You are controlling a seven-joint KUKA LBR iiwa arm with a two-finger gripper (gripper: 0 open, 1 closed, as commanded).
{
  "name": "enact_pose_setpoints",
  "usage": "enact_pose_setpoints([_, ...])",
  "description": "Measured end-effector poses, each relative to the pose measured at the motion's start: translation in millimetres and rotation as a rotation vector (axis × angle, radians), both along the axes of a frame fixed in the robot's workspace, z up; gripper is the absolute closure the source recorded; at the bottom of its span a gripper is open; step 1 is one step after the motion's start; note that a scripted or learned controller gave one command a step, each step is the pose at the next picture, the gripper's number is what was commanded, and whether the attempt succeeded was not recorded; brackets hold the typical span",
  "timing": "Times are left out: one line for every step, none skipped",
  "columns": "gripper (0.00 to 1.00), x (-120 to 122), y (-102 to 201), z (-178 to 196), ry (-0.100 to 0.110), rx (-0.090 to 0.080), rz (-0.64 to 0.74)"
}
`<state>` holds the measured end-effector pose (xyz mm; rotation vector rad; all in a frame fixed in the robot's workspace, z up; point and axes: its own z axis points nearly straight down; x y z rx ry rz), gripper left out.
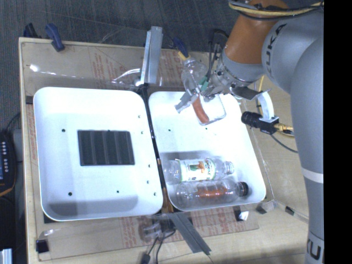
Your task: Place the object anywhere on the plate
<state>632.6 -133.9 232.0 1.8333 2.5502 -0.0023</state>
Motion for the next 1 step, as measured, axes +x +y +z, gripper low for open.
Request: enact_pose_setpoints([1.0, -25.1, 61.1, 38.2, 0.004, 0.001, -0.061])
